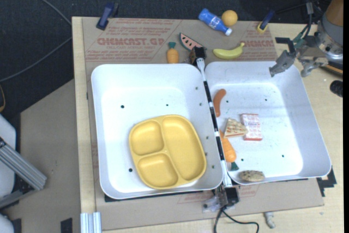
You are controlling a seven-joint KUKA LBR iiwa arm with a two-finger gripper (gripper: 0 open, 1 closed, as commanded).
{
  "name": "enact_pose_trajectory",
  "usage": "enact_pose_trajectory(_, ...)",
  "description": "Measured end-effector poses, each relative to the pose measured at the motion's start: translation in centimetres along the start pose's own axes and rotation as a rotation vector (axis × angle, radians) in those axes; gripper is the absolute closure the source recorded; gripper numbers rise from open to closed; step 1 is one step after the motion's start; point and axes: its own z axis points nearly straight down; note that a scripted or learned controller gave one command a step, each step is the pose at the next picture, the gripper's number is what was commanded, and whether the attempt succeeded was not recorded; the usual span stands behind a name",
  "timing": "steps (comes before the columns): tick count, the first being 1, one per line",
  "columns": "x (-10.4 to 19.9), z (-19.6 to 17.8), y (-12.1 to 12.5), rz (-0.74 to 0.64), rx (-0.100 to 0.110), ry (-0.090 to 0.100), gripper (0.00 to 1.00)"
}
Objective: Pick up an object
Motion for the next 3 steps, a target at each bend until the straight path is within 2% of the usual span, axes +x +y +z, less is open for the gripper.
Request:
enact_pose_trajectory(1,2.7,7.1,-5.8,0.001,0.003,0.001,0.0)
enact_pose_trajectory(2,6.3,15.1,-7.3,0.0,0.004,0.002,0.0)
enact_pose_trajectory(3,6.4,15.2,-8.5,0.001,0.002,0.001,0.0)
